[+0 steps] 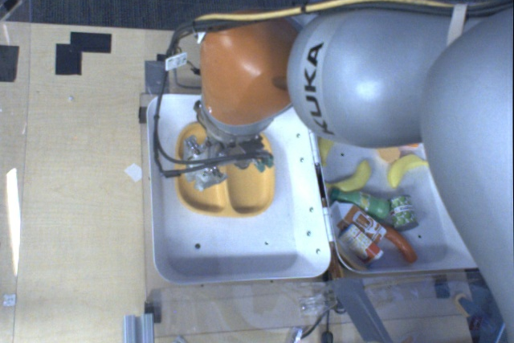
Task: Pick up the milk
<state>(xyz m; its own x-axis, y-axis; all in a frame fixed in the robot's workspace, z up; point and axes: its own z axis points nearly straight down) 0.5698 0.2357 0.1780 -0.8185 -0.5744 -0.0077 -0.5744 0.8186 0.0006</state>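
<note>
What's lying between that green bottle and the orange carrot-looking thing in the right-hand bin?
In the camera view, a brown-and-white packet lies between the green bottle and the orange carrot-shaped piece.

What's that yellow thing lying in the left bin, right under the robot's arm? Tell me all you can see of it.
The yellow thing looks like smooth, glossy plastic, with two rounded lobes side by side and a shallow crease between them. It lies flat on the floor of the left bin, toward its far side. The gripper hangs right over it and hides its upper part, so I cannot tell its whole shape or whether they touch.
</note>
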